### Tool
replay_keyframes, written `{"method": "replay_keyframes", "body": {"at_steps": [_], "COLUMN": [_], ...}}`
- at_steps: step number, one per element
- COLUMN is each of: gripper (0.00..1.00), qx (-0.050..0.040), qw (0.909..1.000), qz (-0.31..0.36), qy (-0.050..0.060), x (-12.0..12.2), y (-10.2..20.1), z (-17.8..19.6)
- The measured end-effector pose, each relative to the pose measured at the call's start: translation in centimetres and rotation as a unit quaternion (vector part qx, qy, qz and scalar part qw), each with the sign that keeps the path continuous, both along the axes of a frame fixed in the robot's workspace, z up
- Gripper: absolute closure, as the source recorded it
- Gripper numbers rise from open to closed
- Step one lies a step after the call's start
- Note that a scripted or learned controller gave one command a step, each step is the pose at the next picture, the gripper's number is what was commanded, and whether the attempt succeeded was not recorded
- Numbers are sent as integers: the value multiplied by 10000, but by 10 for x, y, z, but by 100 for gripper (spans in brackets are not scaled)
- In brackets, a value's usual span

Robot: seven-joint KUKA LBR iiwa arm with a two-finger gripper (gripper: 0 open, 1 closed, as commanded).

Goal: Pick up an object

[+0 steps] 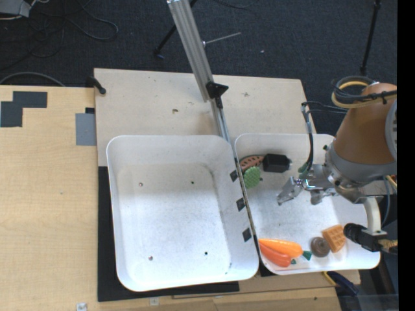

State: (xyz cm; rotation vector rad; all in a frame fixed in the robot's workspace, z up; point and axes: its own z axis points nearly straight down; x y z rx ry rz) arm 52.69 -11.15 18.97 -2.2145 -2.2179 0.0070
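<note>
Metal fingers of the gripper [292,192] hang over the middle of the right bin [285,235], spread apart and grasping nothing; bare white floor shows between the two shiny tips. Behind them the arm [363,135] comes in from the right edge, its broad orange band bulging above the grey wrist, with the wrist tilted so the fingers point left and slightly downward toward the bin's floor.

Several small objects lie in the right bin, none touching the fingers. At the back, near the dividing wall, a black blocky object [275,162] sits just beside a green bristly, rounded piece [251,175], and a curved brown strip [250,161] arcs above the green piece. At the front edge an orange carrot-shaped toy [280,251] lies on its side, smooth and tapered, with a small green end. To its right sits a round brown disc [318,245], and just beside that a tan waffle-textured block [334,238].

The left bin [168,212] is a shallow white tray with rounded corners and a lightly speckled floor. Both bins rest on a pale, flat board [155,102] marked with a few dark spots. A ribbed aluminium rail [194,47] slants up from the gap between the bins toward the dark carpet [97,24] behind the bench
</note>
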Motion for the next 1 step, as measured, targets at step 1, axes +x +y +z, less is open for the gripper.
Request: {"method": "replay_keyframes", "body": {"at_steps": [1], "gripper": [0], "qx": [-5], "qw": [10000], "qz": [-23], "qy": [-28], "x": [1], "y": [-1], "z": [2]}}
